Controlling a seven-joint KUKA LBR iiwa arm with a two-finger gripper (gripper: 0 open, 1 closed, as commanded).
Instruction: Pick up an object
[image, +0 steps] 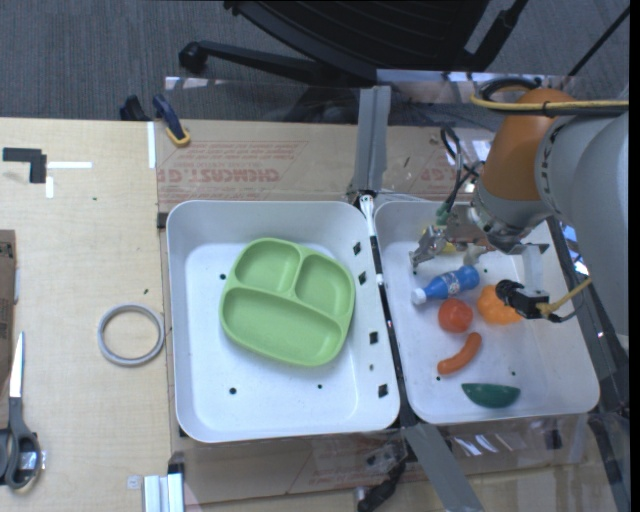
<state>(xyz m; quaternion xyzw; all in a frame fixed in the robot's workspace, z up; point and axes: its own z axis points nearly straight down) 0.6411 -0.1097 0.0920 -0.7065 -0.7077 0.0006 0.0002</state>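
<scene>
My gripper (430, 247) hangs low over the back left part of the right bin (560, 385), just above and behind a blue bottle with a white cap (448, 285) that lies on its side. Nothing shows in the gripper. In front of the bottle rest a red tomato (455, 316) and an orange fruit (496, 306). Nearer the front lie an orange sausage-shaped piece (460, 353) and a dark green piece (490, 394). The grey arm with its orange band (515, 150) reaches in from the back right.
The left bin (190, 370) holds a light green divided plate (288, 300). On the bench to the left lie a grey tape ring (131, 333) and scissors (18, 440). A yellow cable with a black plug (522, 297) hangs beside the orange fruit.
</scene>
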